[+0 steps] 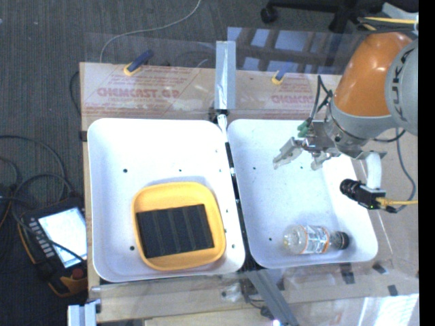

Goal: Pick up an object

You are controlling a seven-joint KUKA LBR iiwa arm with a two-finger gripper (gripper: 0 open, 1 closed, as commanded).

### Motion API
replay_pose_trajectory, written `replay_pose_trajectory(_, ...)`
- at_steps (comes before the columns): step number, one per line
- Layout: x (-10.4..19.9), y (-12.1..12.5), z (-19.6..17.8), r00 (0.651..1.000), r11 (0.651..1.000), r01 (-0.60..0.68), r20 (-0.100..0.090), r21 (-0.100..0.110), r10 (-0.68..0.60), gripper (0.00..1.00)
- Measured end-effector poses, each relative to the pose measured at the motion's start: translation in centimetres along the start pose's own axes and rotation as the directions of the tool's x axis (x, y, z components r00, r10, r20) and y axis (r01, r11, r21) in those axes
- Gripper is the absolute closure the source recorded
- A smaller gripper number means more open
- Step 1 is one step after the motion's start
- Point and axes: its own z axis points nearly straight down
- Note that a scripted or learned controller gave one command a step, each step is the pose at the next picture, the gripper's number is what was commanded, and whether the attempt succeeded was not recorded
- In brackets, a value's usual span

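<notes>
Grey arm [408,80] with a glossy orange band; black cables trail to the pale metal fingers [289,151].

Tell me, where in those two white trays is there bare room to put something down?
Left bin: its whole far half is bare, above the yellow tray crowding the near part. Right bin: the middle floor is bare, between the pincer hanging over its far end and the plastic bottle lying along the near wall.

Robot lab: carpet floor, office chair base [319,9], loose cables, teach pendant [58,235], plywood bench [156,90].
</notes>
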Motion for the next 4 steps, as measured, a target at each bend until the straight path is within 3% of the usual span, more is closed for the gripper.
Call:
replay_pose_trajectory(1,-4.9,-2.7,0.2,0.976,0.976,-0.218,0.0,-0.001,0.218,0.0)
replay_pose_trajectory(2,-8.4,-8.2,-7.1,0.888,0.888,-0.46,0.003,-0.002,0.46,0.0)
replay_pose_trajectory(3,-10.9,-8.2,-15.0,0.687,0.687,-0.726,0.003,-0.004,0.726,0.0)
replay_pose_trajectory(4,-11.3,-8.0,-20.1,0.418,0.418,-0.908,0.002,-0.005,0.908,0.0)
